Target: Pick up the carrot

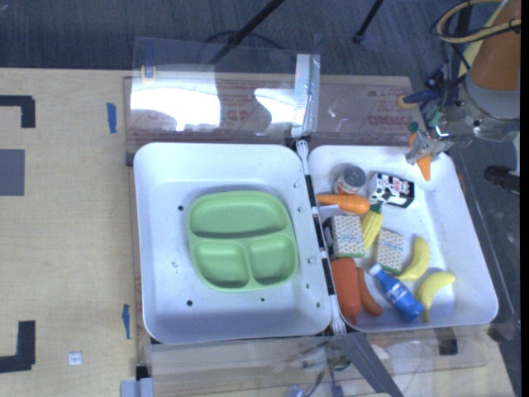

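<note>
1. End effector (426, 145) hangs over the far right corner of the right bin (471, 246), at the top right of the camera view. It is too small and blurry here to tell if it is open or closed.
2. A small orange bit (425, 169) sits right under it. It may be part of the tool or a little toy; it is too small to tell.
3. The carrot (343, 203) lies flat in the right bin, near the wall next to the left bin (157, 222). It is just beside the corn (372, 226) and near a little can (354, 177). It is well apart from the end effector.
4. The carrot looks like a toy, so it is likely light, hard and a bit slippery. Its thick middle looks like the best place to take hold, with the squeeze across its short side.
5. The grey arm (496, 64) comes in from the right with its orange band up high, and its wrist points down at the bin's corner. It would likely need to move left and down to reach the carrot.
</note>
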`<control>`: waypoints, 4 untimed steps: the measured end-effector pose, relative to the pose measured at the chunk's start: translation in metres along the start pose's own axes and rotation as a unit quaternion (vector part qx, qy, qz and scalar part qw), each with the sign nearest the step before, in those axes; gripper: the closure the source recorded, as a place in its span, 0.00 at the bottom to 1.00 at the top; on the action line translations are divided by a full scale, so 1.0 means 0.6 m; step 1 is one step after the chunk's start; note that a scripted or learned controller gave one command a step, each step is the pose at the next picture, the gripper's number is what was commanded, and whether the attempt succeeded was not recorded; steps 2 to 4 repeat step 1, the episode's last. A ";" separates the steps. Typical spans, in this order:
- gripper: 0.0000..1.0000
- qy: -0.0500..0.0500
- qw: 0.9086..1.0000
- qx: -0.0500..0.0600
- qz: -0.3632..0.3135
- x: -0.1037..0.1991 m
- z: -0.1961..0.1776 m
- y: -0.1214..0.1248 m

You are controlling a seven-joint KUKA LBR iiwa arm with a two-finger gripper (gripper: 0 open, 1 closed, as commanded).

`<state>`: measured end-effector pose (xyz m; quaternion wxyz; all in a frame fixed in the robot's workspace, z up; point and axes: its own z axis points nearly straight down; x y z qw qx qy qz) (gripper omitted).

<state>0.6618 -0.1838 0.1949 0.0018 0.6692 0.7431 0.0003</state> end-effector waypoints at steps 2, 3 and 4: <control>1.00 -0.001 0.994 -0.001 -0.106 -0.037 -0.130 0.007; 1.00 -0.001 0.994 -0.001 -0.106 -0.037 -0.130 0.007; 1.00 -0.001 0.994 -0.001 -0.106 -0.037 -0.130 0.007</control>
